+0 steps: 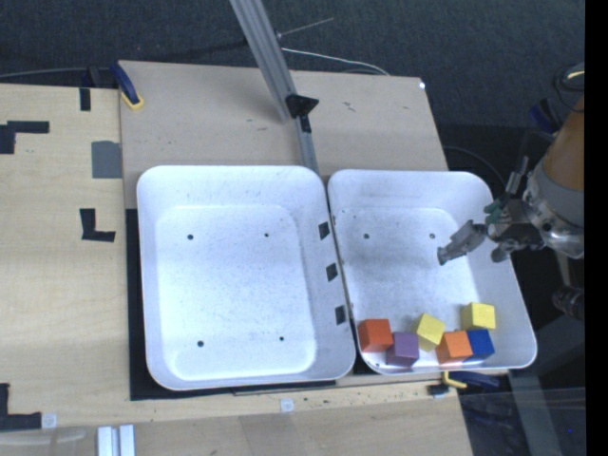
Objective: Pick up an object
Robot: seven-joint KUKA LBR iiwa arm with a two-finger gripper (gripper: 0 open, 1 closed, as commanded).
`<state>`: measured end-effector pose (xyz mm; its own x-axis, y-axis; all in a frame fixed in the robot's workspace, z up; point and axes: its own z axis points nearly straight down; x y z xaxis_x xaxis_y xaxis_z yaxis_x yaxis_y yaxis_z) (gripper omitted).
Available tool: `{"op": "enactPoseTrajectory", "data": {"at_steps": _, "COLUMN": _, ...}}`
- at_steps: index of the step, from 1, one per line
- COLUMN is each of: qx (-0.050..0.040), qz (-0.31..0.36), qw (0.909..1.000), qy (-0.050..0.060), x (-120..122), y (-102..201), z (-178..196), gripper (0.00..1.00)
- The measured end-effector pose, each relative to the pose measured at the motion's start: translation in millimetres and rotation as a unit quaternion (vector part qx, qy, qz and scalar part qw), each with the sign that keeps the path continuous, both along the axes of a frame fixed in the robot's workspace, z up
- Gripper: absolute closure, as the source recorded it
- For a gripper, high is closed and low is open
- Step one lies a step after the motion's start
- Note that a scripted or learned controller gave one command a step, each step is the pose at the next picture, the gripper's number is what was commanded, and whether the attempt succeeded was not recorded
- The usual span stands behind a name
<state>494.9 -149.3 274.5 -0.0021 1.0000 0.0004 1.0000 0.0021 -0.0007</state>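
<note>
Several small cubes lie along the near edge of the right bin (pixel 399 193): an orange cube (pixel 375 333), a purple cube (pixel 406 347), a yellow cube (pixel 430 329), a second orange cube (pixel 454 346), a blue cube (pixel 481 343) and another yellow cube (pixel 481 314). My gripper (pixel 472 253) hangs over the right side of this bin, above and behind the cubes. It is open, with one grey finger (pixel 456 242) slanting left, and nothing sits between the fingers.
The left bin (pixel 152 255) sits beside the right one, with black clips (pixel 332 272) along the shared rim. A metal pole (pixel 261 36) slants up from behind the bins. A yellow-blue clamp (pixel 128 88) lies at the back left of the bench.
</note>
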Motion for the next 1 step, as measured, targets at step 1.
{"op": "enactPoseTrajectory", "data": {"at_steps": 1, "qx": 0.0001, "qz": -0.001, "qw": 1.0000, "qy": 0.003, "x": 22.1, "y": -6.7, "z": -69.9, "gripper": 0.00}}
